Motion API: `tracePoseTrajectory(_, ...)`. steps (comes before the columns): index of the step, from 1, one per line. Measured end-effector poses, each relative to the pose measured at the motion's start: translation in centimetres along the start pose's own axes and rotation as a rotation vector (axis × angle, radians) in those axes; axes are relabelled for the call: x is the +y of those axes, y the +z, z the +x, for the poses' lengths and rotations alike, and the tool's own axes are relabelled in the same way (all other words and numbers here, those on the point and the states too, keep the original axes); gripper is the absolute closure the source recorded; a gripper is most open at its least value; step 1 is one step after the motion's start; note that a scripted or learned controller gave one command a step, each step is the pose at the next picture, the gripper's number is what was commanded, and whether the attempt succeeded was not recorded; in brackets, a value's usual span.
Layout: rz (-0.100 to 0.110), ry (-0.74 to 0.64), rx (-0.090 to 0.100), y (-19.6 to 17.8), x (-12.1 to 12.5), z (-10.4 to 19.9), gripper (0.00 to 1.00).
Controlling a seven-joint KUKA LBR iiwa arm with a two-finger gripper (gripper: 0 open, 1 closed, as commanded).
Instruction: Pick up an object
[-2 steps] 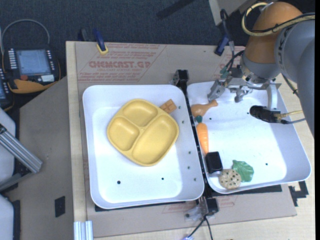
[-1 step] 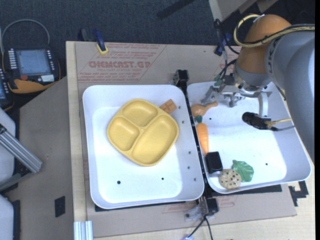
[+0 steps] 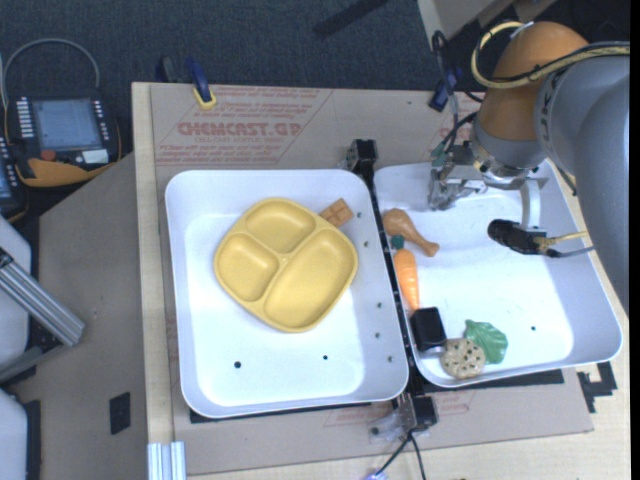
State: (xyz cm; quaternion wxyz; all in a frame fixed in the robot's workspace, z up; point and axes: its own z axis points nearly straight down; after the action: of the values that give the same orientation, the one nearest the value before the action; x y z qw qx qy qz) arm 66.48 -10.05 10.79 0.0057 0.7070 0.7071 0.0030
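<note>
Your gripper (image 3: 447, 192) hangs over the far left corner of the right bin (image 3: 560, 298); whether it is spread or pressed together, you cannot tell. It holds nothing visible. The drumstick (image 3: 410, 230) lies just near of it, probably the target. The desk board (image 3: 250, 118) reads "CHEMCAST".

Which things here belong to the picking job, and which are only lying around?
For the job:
- pincer
- drumstick
- carrot
- black block
- cookie
- green leaf
- right bin

Lying about:
- yellow divided plate
- small brown block
- left bin
- handheld controller
</note>
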Motion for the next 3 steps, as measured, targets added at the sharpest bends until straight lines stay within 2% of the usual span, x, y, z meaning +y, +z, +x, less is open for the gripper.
tracePoseTrajectory(1, 0.01, -0.001, 0.003, -6.2, 0.1, 0.1, 1.0)
tracePoseTrajectory(2, 0.006, -0.001, 0.002, -11.6, 0.3, 0.0, 1.0)
tracePoseTrajectory(3, 0.014, -0.004, 0.005, -12.0, -0.8, 4.5, 1.0)
